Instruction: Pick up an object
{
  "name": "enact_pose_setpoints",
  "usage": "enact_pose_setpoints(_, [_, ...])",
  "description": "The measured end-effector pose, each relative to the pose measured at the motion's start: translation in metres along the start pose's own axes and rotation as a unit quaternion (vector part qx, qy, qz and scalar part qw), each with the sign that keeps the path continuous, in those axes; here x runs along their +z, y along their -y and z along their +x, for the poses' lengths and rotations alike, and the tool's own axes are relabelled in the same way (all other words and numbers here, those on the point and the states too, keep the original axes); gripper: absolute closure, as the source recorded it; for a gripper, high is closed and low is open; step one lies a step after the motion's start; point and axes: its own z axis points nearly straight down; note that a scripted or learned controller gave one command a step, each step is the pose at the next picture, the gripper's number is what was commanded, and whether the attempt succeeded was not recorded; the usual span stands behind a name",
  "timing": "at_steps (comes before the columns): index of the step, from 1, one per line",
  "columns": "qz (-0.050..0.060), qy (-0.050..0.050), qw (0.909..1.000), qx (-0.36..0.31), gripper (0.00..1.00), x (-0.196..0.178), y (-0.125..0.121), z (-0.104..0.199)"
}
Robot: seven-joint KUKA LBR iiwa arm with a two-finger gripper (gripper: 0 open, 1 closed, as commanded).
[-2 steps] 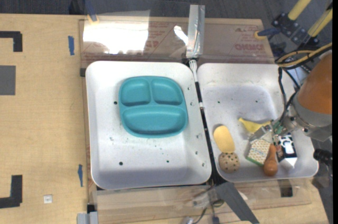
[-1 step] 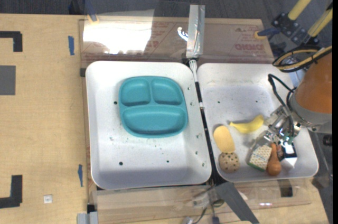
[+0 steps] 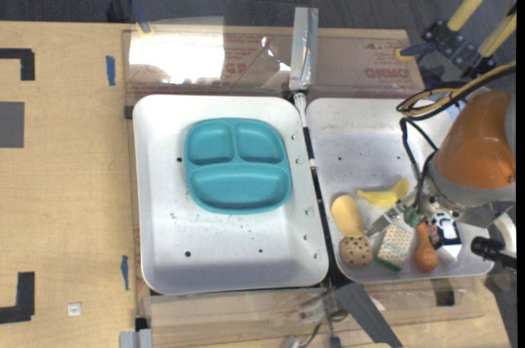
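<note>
My gripper point(image 3: 391, 218) is low in the right bin point(image 3: 361, 143), near its front, with the grey arm and its orange band point(image 3: 484, 143) above it to the right. It hangs among a cluster of small items. A pale yellow oval piece point(image 3: 345, 213) lies to its left and a yellow banana-like piece point(image 3: 384, 194) just behind it. In front sit a brown speckled round piece point(image 3: 354, 250), a tan speckled block point(image 3: 394, 245) and an orange carrot-like piece point(image 3: 425, 249). The gripper's tip touches or overlaps the tan block's top edge; I see nothing lifted.
The left bin point(image 3: 156, 199) holds a teal divided plate point(image 3: 238, 164). A clear plastic sheet and a metal divider post point(image 3: 303, 47) stand behind the bins. Black cables point(image 3: 418, 104) loop over the right bin's back right corner. Wooden bench surface lies to the left.
</note>
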Motion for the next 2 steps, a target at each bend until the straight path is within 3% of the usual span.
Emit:
enact_pose_setpoints(1, [-0.003,0.003,1.0000,0.001,1.00,-0.012,-0.002,-0.002])
enact_pose_setpoints(2, [0.003,-0.003,0.9997,0.022,1.00,-0.012,-0.002,0.035])
